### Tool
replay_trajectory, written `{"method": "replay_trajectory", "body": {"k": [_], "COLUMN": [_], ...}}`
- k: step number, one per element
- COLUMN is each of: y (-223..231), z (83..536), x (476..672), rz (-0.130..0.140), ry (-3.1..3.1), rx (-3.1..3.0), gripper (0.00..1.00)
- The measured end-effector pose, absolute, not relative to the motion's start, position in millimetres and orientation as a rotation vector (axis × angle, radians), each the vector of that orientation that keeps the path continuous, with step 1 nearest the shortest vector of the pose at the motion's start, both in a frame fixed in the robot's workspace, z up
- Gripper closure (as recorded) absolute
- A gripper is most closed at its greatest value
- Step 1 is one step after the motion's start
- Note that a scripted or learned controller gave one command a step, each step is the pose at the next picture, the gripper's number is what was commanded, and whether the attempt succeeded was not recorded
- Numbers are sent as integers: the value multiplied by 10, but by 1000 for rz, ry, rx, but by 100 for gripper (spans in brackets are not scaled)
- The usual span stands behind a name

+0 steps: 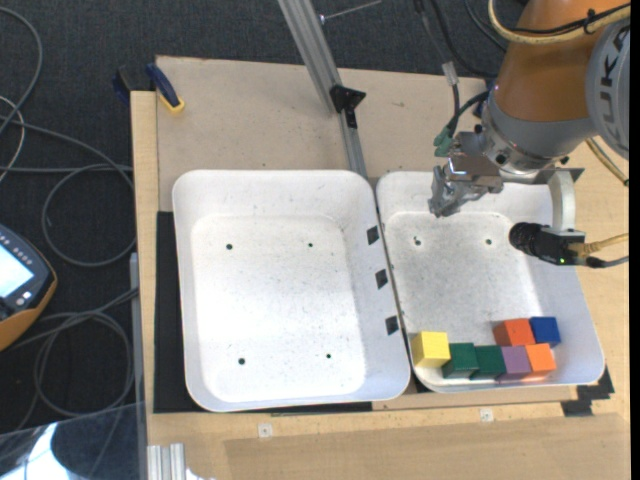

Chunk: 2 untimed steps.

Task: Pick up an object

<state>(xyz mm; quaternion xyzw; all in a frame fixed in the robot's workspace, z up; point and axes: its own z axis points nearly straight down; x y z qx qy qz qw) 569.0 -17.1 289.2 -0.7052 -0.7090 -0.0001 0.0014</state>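
Nothing picked yet: my hand (447,200) hangs over the far edge of the right bin (575,313)
The blocks (490,351) lie clustered along that bin's near edge, well apart from me, their row running side to side; I cannot tell how my hand stands, and nothing shows in it

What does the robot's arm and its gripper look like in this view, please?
The arm is bulky and rounded: a glossy orange band sits above a grey wrist section, with dark lettering partly visible on the grey shell. Thin cables loop around it, some yellowish. The gripper is a small grey metal assembly with green wiring beside it.
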Motion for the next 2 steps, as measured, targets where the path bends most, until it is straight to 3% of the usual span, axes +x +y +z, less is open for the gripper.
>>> {"method": "replay_trajectory", "body": {"k": [1, 2], "y": [339, 843], "z": [2683, 2633], "x": [5636, 5408], "rz": [2, 1], "ry": [-2225, -2225], "rx": [-2212, -2211], "gripper": [100, 100]}}
